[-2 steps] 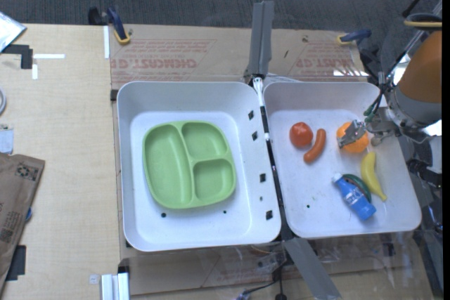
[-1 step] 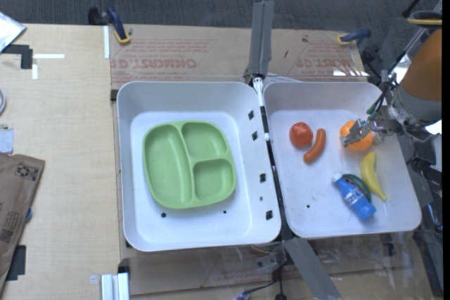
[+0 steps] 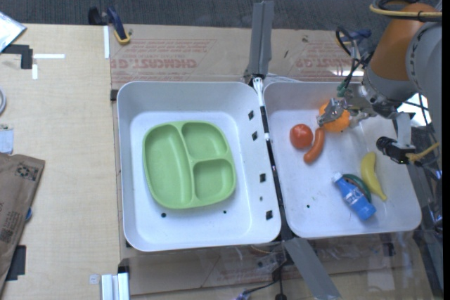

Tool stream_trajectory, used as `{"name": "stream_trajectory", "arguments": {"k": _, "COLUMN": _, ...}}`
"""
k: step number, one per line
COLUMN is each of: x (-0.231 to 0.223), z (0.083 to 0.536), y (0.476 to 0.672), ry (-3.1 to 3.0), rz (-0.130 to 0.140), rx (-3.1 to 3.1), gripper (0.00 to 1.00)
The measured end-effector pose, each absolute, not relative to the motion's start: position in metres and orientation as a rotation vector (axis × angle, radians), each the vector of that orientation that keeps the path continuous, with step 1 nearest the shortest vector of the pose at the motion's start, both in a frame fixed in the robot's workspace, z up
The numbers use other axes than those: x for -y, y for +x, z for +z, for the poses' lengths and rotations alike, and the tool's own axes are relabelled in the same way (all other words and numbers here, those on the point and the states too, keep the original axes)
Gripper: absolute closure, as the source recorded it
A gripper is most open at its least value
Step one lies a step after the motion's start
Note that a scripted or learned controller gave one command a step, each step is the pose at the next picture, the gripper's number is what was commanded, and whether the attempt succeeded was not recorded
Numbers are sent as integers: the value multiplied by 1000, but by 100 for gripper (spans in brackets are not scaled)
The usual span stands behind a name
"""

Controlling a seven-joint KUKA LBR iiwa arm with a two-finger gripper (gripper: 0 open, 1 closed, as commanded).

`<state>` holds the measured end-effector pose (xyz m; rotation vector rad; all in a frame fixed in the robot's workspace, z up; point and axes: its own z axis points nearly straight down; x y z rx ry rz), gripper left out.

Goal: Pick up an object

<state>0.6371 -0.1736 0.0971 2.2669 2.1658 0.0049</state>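
Observation:
My gripper (image 3: pixel 332 112) hangs over the back of the right bin (image 3: pixel 397 218), right on top of an orange fruit (image 3: pixel 338 123) that it partly covers. Just left of the fruit lie a red tomato (image 3: pixel 301 135) and an orange-red sausage-shaped piece (image 3: pixel 314 145), touching each other. Nearer the front of the bin lie a yellow banana (image 3: pixel 372 175) and a blue bottle (image 3: pixel 355 198), with a dark green piece (image 3: pixel 356 182) wedged between them.
The left bin (image 3: pixel 133 221) holds a green divided plate (image 3: pixel 190 164). A ridge with black clips (image 3: pixel 266 151) separates the two bins. The arm's grey and orange body (image 3: pixel 397 53) stands over the right bin's back right corner, with cables (image 3: pixel 415 151) at its right rim.

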Motion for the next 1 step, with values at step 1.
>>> {"name": "stream_trajectory", "arguments": {"k": 1, "x": 128, "z": 228, "y": 659, "ry": 2209, "rz": -2, "rx": -2232, "gripper": 100}}
